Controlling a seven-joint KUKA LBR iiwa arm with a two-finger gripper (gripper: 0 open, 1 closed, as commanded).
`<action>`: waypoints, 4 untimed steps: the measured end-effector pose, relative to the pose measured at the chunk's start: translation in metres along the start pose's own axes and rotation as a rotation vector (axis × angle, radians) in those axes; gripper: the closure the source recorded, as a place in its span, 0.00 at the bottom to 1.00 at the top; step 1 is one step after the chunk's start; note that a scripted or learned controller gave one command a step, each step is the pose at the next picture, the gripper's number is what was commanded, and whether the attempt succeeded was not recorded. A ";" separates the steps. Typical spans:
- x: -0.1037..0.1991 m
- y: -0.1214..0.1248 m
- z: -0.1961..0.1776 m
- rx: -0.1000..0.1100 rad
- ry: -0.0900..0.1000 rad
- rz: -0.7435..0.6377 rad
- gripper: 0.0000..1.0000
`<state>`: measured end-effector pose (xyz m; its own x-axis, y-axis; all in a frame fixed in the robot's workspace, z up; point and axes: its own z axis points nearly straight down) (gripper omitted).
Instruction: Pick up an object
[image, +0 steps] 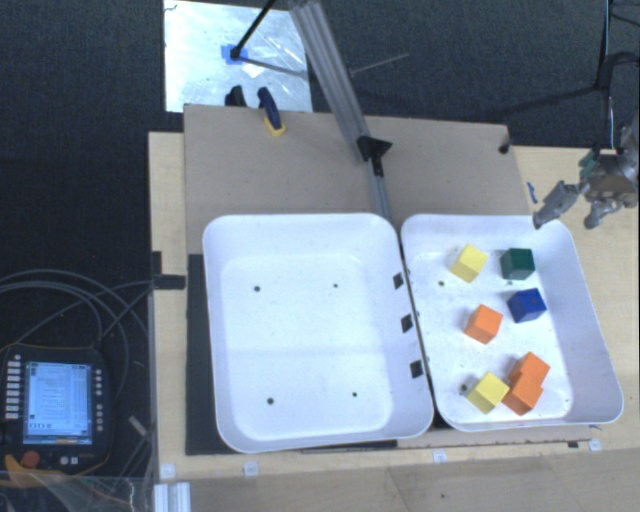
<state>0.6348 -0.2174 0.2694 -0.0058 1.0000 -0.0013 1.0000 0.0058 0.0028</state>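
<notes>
A: Gripper (578, 203) location?

B: Far right, above the top right corner of the right bin (590, 400), out past its rim. Fingers spread apart, nothing between them.

A: Candidate objects?

B: All in the right bin. Yellow cube (468, 263) near the top, green cube (517, 263) just beside it to the right. Blue cube (526, 304) below the green one. Orange cube (483, 323) left of the blue, apart from it. Near the bottom: a second yellow cube (488, 391) touching a stack-like pair of orange blocks (526, 382); cannot tell if that is one piece or two.

A: Any in contact with the gripper?

B: No. Closest is the green cube, well apart from it.

A: Left bin (225, 250)?

B: Bare white floor with four small dark dots.

A: Readable text, brands, labels?

B: Nothing legible. Teach pendant (55, 405) at lower left has a lit screen, text too small to read. Cubes carry no markings I can make out.

A: Other stuff?

B: Grey pole (335, 75) slanting in from the top, ending at a black bracket on the brown board (300, 160). Yellow and blue clamp (270, 110) at the board's top edge. Cables (90, 300) on the dark carpet at left.
</notes>
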 end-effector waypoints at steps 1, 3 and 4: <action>0.000 0.000 0.000 0.001 -0.001 0.001 0.00; -0.003 0.001 0.086 0.004 0.000 0.002 0.00; -0.007 0.007 0.130 0.003 0.000 0.002 0.00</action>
<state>0.6426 -0.2244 0.1396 -0.0043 1.0000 -0.0011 1.0000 0.0043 -0.0005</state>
